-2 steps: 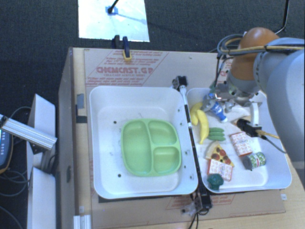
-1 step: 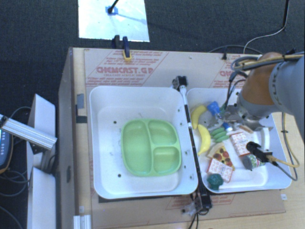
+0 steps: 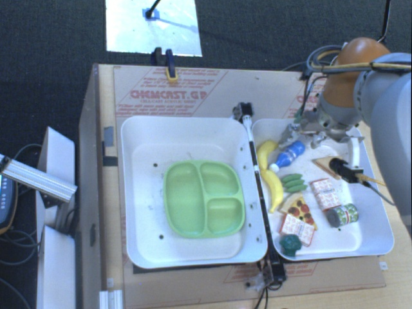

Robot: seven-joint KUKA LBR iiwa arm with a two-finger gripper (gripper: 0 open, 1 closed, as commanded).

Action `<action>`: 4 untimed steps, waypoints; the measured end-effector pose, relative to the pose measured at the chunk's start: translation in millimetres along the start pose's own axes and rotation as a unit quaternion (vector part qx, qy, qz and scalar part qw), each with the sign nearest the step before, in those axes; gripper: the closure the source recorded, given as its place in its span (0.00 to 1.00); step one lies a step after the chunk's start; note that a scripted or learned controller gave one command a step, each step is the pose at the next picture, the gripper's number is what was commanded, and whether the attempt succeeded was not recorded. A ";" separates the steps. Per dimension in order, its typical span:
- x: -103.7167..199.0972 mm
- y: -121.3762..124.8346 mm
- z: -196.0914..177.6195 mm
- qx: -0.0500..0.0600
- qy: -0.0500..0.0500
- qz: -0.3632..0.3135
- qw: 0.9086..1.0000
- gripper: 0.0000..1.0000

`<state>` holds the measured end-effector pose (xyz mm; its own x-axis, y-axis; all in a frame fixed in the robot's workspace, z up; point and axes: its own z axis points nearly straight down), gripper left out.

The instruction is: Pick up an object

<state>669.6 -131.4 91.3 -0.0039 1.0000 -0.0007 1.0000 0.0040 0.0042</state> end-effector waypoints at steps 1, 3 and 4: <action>-44.5 -47.6 6.6 0.001 0.000 0.001 1.000 0.00; 25.9 -149.0 4.8 0.001 -0.001 0.002 1.000 0.00; 38.5 -98.3 5.8 0.000 -0.001 0.001 1.000 0.00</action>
